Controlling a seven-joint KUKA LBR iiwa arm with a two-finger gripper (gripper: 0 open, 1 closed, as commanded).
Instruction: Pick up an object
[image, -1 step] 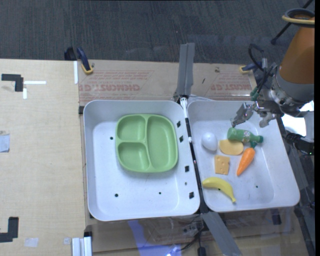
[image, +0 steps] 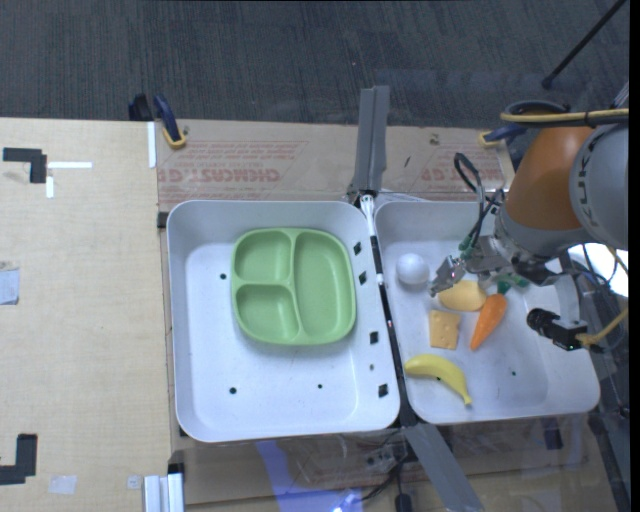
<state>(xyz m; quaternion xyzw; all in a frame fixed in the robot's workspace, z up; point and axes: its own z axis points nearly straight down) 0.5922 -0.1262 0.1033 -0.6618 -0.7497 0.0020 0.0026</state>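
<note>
Left bin (image: 200, 330): green three-compartment plate (image: 294, 286) lying flat, nothing else in it
Right bin (image: 520, 395): white ball (image: 411, 268) near the divider; yellow lemon-like fruit (image: 462, 296); orange carrot (image: 488, 320) slanted just right of it; orange-yellow cheese wedge (image: 444, 329) below the fruit; banana (image: 442, 374) toward the near edge
Gripper (image: 447, 274) low over right bin, tips between ball and yellow fruit, right at the fruit's upper left; grip state cannot be told, nothing seen held
</note>
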